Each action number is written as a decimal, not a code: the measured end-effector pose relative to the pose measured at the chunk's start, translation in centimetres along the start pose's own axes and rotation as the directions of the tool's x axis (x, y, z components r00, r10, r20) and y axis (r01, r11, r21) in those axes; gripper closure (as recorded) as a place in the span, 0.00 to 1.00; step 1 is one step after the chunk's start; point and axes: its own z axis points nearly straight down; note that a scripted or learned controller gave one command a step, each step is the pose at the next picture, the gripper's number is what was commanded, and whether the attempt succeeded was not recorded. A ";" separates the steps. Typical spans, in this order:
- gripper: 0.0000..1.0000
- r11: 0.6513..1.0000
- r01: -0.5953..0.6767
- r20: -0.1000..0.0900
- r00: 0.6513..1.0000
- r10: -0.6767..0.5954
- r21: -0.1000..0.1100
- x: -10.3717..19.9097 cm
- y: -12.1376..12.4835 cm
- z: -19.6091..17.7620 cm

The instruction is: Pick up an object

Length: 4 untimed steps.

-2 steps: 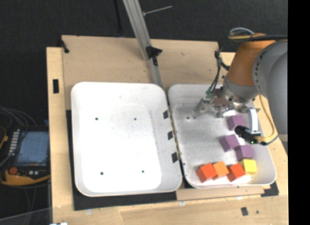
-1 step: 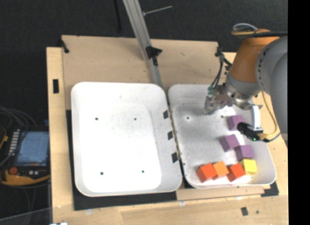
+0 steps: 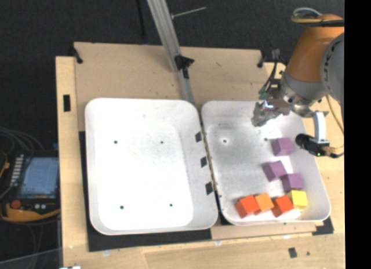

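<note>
My gripper (image 3: 262, 116) hangs over the far part of the right bin (image 3: 232, 157), above bare white floor, with nothing seen between its fingers. Three purple blocks lie to its near right: one (image 3: 283, 146) closest, another (image 3: 275, 169) below it, a third (image 3: 293, 181) further toward the front. Along the bin's front edge sit two orange blocks (image 3: 248, 205) (image 3: 264, 202), a red-orange block (image 3: 283, 205) and a yellow block (image 3: 298, 198).
The left bin (image 3: 142, 163) sits beside the right one, with black clips on the shared rim. A slanted metal pole (image 3: 165, 30) rises behind the bins. A small screen device (image 3: 36, 181) lies off the bench at far left.
</note>
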 end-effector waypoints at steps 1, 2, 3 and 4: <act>1.00 1.000 0.003 -0.001 1.000 -0.003 0.000 0.6 -0.3 -5.1; 1.00 1.000 0.004 -0.001 1.000 -0.004 0.002 0.5 -0.2 -8.7; 1.00 1.000 0.005 -0.002 1.000 -0.005 0.008 4.7 -0.8 -8.1; 1.00 1.000 0.006 -0.003 1.000 -0.006 0.008 9.3 -2.9 -8.4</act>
